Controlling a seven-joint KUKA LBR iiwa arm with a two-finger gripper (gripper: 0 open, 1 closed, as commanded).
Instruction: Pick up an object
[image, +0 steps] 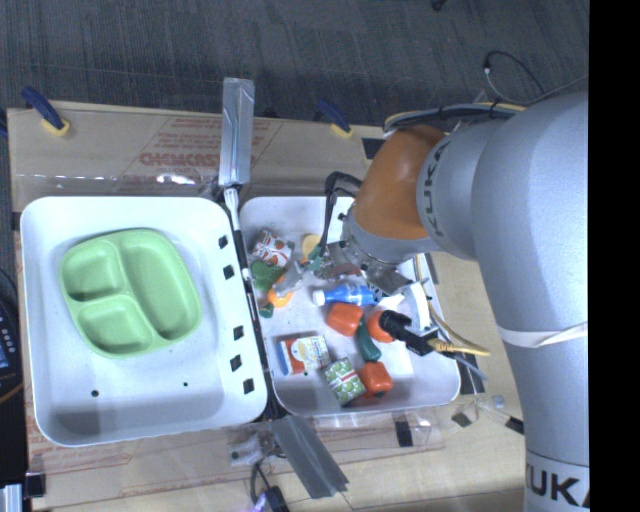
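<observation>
Green divided tray (128, 290) in the left bin (40, 400), right bin (300, 400) at frame centre cluttered with small packets (342, 380) and an orange piece (344, 318), my pincer (335, 262) lowered above them, its state I cannot tell.

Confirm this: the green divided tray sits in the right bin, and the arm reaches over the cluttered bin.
Wrong on one point. The camera view shows the green tray in the left bin, not the right one. The rest holds: the arm reaches over the right bin, which is cluttered with small items.
</observation>
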